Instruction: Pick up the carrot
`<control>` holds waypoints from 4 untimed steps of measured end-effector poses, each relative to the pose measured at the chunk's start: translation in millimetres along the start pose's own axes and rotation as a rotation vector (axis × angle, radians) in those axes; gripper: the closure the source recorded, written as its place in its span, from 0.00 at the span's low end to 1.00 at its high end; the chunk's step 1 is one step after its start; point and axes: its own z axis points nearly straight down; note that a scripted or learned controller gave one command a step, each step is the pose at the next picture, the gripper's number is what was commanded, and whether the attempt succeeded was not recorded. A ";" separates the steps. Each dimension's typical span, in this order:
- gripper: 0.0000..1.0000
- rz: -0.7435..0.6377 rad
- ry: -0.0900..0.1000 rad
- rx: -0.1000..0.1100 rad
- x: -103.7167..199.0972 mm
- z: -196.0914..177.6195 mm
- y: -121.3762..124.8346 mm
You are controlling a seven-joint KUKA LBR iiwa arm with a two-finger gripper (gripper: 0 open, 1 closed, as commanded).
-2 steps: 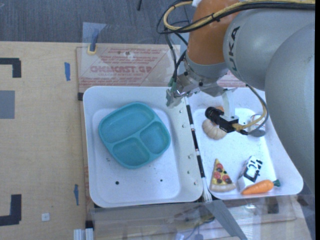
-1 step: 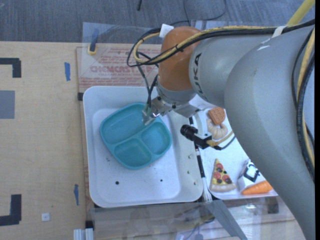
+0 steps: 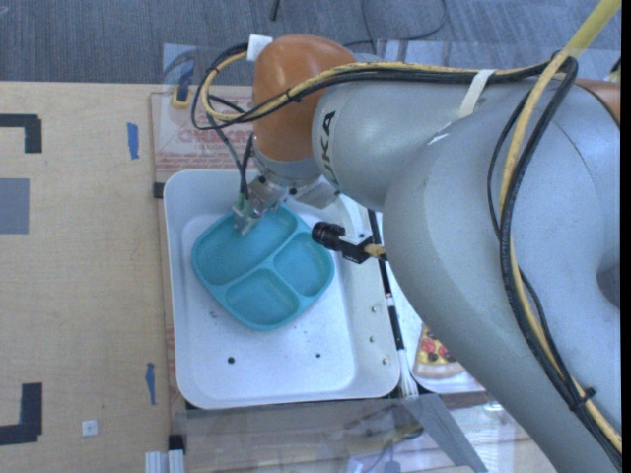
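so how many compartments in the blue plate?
3. On the blue plate in the left bin: one large at upper left under the gripper, one at right, one at the bottom. The arm covers none of them.

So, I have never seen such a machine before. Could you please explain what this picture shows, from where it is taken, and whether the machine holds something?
The big grey shape is a robot arm with an orange band, reaching in from the right. One fixed camera looks down at a slant from above the bench. At the arm's end is a small two-finger gripper. It is low over the upper edge of a blue divided plate, which lies in the left white bin. I see nothing between the fingers. The arm covers most of the second bin on the right, where something colourful peeks out. I cannot pick out a carrot.
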 end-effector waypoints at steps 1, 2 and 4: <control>1.00 0.223 0.004 -0.001 1.8 -116.7 -38.6; 1.00 0.140 0.006 0.001 -85.6 -118.1 -99.4; 1.00 0.495 0.000 -0.009 -25.2 3.6 -23.2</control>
